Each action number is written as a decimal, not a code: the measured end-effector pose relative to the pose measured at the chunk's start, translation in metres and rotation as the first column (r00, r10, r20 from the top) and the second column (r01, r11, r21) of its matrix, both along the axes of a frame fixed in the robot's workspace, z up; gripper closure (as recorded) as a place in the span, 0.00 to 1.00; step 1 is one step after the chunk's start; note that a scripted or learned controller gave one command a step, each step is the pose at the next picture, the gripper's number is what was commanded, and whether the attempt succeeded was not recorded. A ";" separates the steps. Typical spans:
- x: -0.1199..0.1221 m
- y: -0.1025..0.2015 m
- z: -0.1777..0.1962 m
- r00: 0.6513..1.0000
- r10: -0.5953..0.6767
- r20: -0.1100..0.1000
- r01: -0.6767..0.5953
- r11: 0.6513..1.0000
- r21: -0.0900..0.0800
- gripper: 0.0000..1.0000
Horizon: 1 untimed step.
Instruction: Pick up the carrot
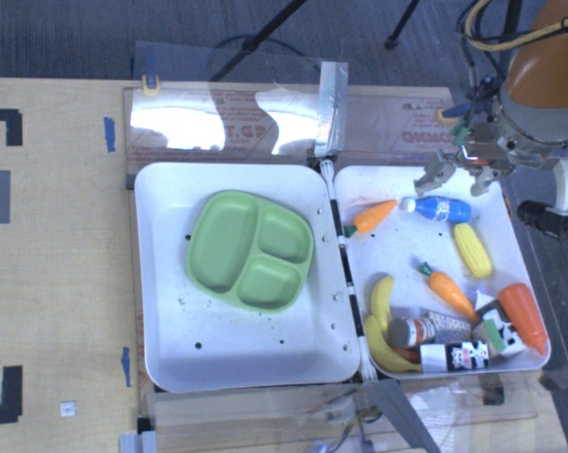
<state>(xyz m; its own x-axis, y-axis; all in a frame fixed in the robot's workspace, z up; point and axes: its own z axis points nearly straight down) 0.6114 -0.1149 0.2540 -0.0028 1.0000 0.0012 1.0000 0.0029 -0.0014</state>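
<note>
Above the far edge of the right-hand bin [520, 243], the gripper [461, 171] hangs with its two fingers spread wide and nothing between them, just over a blue bottle [439, 209]. One carrot [373, 216] lies at the bin's far left corner near the divider; a second carrot [447, 291] rests mid-bin, beside a corn cob [473, 250] and a banana [383, 328]. A green sectioned plate [250, 250] sits in the left bin [161, 281].

Glossy plastic carrot [448, 291] in smooth white bin [510, 217].
</note>
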 end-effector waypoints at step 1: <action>-0.064 -0.032 -0.100 0.974 0.226 0.002 -0.226 0.974 -0.001 0.00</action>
<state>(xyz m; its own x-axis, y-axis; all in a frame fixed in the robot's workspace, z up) 0.5470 -0.1471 0.1541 -0.2286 0.9735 0.0004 0.9735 0.2286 0.0001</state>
